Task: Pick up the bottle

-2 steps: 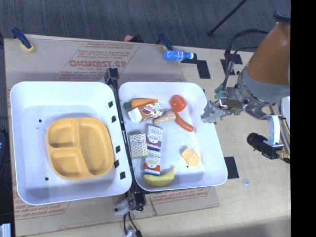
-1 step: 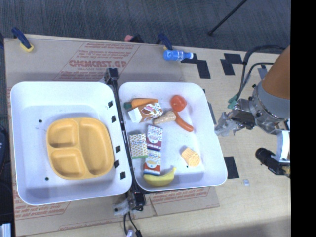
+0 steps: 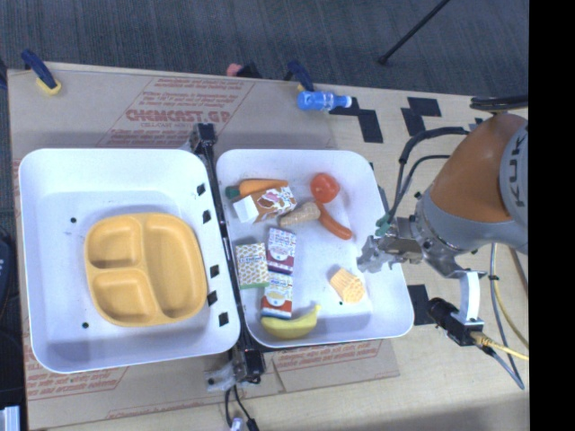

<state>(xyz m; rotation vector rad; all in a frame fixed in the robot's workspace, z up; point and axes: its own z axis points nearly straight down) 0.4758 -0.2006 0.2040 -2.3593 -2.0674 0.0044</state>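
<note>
The bottle [image 3: 279, 277] looks like a small, light, stiff plastic toy with a slick label, so it is probably best gripped across its narrow middle, where it may roll or slip. It lies flat in the right bin [image 3: 388, 305], lengthwise near to far, its near end just beside the banana [image 3: 289, 324]. The gripper [image 3: 372, 255] hangs at that bin's right rim, right of the bottle and apart from it; whether it is wide or narrow I cannot tell.

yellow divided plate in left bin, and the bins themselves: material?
Yellow three-compartment plate: looks like moulded plastic, matte, with soft rounded ridges and even colour. Shallow white bins: probably thin formed plastic, smooth with faint sheen and rounded corners; could be coated, can't tell.
</note>
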